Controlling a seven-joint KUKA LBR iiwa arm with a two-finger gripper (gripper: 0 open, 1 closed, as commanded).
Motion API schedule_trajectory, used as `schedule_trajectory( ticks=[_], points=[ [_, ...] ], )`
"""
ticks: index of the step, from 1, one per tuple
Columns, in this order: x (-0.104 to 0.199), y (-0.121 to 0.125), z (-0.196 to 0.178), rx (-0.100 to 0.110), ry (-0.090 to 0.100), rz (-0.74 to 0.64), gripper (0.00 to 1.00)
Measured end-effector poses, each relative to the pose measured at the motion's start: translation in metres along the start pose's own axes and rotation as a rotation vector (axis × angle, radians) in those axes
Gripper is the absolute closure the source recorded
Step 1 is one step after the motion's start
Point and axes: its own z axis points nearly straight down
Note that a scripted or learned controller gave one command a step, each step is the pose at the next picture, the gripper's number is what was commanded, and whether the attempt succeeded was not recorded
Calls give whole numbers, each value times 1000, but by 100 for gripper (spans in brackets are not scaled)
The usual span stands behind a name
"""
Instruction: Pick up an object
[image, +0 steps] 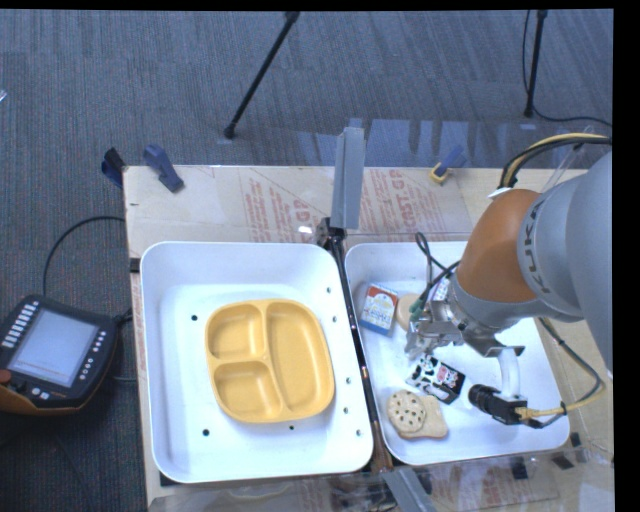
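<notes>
So nothing has been picked up yet, as far as can be judged. The arm (545, 255) is reached in over the right bin (555, 400), while the left bin (170, 400) is taken up by a yellow divided tray (268, 358). The gripper (428, 335) is lowered among the right bin's clutter, just above a black-and-white packet (437, 377); whether it is spread or pinched cannot be told, and nothing is seen held. Beside it, a small carton (378, 307) and a cookie (412, 413) are left lying untouched. Grasping and lifting are both left to be done.
</notes>
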Motion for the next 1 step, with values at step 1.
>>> schedule_trajectory(
  ticks=[1],
  points=[
    [0,0,0,0,0,1,0]
  ],
)
